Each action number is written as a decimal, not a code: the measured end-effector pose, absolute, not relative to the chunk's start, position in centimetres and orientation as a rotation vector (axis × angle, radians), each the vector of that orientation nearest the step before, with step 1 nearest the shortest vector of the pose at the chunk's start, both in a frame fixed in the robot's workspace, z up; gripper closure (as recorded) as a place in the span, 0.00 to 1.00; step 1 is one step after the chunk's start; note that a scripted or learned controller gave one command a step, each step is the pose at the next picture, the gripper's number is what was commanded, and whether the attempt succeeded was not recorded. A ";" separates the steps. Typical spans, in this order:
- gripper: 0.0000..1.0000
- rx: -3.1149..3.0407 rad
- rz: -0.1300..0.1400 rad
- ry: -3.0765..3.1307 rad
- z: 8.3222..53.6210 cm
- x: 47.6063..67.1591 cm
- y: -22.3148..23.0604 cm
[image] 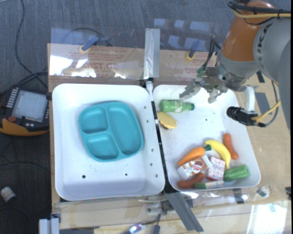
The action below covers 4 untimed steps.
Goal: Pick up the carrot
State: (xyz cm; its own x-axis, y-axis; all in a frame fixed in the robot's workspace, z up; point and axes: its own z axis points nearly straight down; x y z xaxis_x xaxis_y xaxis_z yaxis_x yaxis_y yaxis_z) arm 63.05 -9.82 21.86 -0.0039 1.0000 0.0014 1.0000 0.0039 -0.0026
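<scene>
The carrot [191,155] is seen untouched in the heap at the right bin's [205,123] near end, beside the banana [219,150]. The gripper [201,93] is held at that bin's far end, fingers apart and empty. An approach is judged underway; travel toward the carrot and a descent are required.

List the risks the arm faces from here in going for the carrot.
1. The carrot lies in a tight pile in the right bin, touching the banana and a snack packet; the grasp may catch a neighbour instead.
2. The end effector hovers near the green bottle, far from the carrot, so it may knock the bottle on the way.
3. A similar orange-red sausage sits nearby and could be mistaken for the target.
</scene>
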 end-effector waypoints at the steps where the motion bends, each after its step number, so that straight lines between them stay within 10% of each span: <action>1: 0.00 -1.972 0.002 -2.442 13.2 57.8 -13.8; 3: 0.00 -1.601 -0.019 -2.735 9.2 49.3 -11.6; 4: 1.00 -1.592 -0.022 -2.729 10.1 49.2 -11.4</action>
